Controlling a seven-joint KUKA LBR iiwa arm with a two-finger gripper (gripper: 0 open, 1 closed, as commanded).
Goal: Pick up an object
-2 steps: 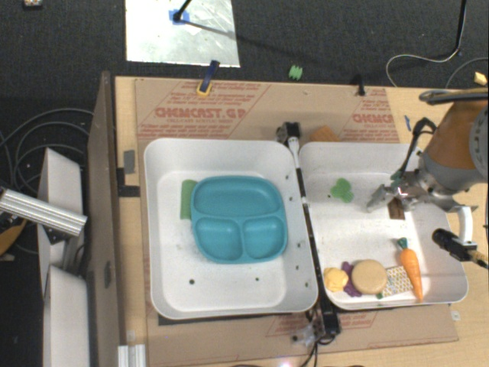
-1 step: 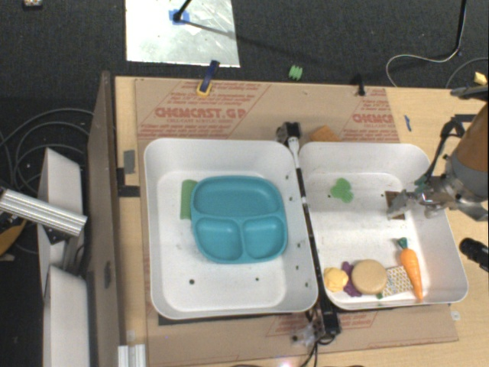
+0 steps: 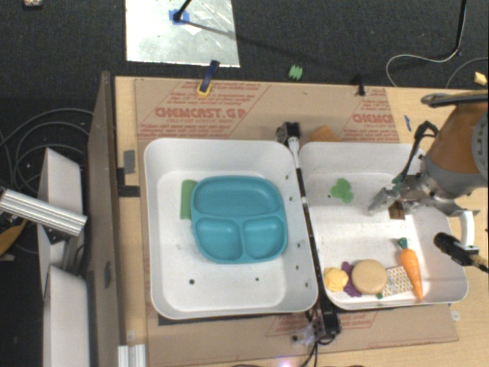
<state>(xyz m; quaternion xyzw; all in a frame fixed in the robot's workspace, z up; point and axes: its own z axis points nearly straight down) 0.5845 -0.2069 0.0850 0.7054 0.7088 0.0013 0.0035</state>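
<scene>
Looking down on a brown cardboard-topped bench (image 3: pixel 229 105) over dark carpet.
Left bin (image 3: pixel 164 228): white, shallow – holds a smooth teal divided plate (image 3: pixel 238 218).
Right bin (image 3: pixel 359 176): green lump (image 3: pixel 341 190), yellow piece (image 3: pixel 335 279), tan round bun (image 3: pixel 369 276).
Carrot (image 3: pixel 411 270): bin's near-right corner, long axis running near-to-far, leafy end away.
Gripper (image 3: pixel 386 199): fingers parted – holding nothing, above the bin floor.

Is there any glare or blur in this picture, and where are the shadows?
Camera view: the shiny sheet on the floor throws bright glare; both white bins look evenly lit, with soft shadows under the blue tray; the gripper looks slightly soft, small details unclear.
</scene>
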